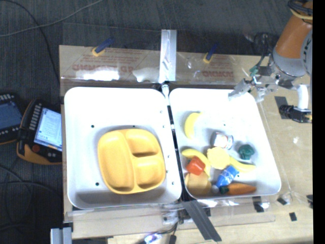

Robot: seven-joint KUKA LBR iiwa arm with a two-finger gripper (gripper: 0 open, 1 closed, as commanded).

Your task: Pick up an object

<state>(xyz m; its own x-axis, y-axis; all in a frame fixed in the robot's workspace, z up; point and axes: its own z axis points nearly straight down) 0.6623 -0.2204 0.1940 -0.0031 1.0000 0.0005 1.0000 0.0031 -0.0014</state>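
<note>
My gripper (249, 92) hangs over the far right corner of the right bin (264, 131), open, with nothing between its fingers. The objects lie well in front of it in that bin: a yellow curved piece (190, 124), a small white and silver item (222, 140), a dark green lump (247, 150), a pale yellow disc (218, 157), a red piece (195, 165), a blue bottle (226, 175), an orange carrot (241, 189) and a tan piece (198, 183). They crowd the near half of the bin, several touching.
The left bin (81, 111) holds a yellow divided plate (132, 159). A ridge (170, 126) separates the two bins. A handheld pendant (40, 132) lies off the bench at left. Clamps and clear sheeting (167, 65) run along the far edge.
</note>
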